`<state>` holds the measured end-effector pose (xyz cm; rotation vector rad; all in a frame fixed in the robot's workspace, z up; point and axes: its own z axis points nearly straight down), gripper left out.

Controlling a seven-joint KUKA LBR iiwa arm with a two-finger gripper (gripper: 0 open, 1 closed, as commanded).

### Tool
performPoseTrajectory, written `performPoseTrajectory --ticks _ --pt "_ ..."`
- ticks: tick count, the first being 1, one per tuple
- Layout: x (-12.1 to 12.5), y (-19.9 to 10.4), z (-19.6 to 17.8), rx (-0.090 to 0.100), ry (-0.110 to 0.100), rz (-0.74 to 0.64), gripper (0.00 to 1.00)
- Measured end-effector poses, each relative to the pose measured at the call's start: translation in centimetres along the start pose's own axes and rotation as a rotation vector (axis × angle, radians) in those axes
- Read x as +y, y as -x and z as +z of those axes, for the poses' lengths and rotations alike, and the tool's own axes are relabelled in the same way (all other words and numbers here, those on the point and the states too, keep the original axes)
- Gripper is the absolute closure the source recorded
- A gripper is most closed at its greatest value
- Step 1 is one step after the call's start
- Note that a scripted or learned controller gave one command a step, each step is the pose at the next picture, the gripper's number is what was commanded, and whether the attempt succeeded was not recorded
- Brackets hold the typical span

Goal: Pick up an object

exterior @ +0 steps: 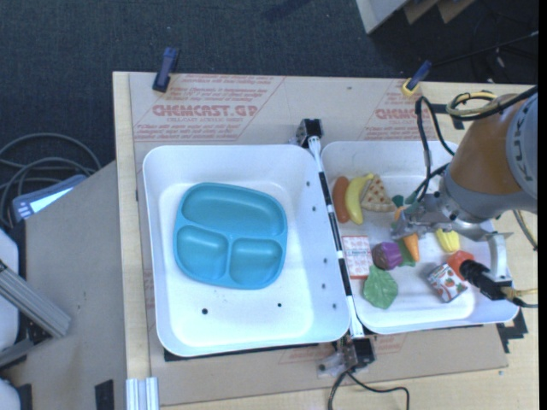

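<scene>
Down in the right bin (427, 314), the pincer (408, 223) sits low among the toy food.
Whether it is released or clenched cannot be told. Just beside it lie a carrot (412, 246), purple piece (386, 254), pizza slice (375, 196), banana (356, 202) and green leaf (380, 288); the blue divided plate (230, 235) rests in the left bin (171, 314).

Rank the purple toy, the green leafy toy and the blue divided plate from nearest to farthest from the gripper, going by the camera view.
From the gripper:
1. purple toy, just below-left of it in the right bin.
2. green leafy toy, lower in the same bin, near its front edge.
3. blue divided plate, far left, in the left bin.
</scene>
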<state>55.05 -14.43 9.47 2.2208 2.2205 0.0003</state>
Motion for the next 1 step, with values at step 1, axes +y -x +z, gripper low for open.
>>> performPoseTrajectory --ticks 1 --pt "3.54 -10.96 -9.07 0.003 0.001 -0.003 1.00"
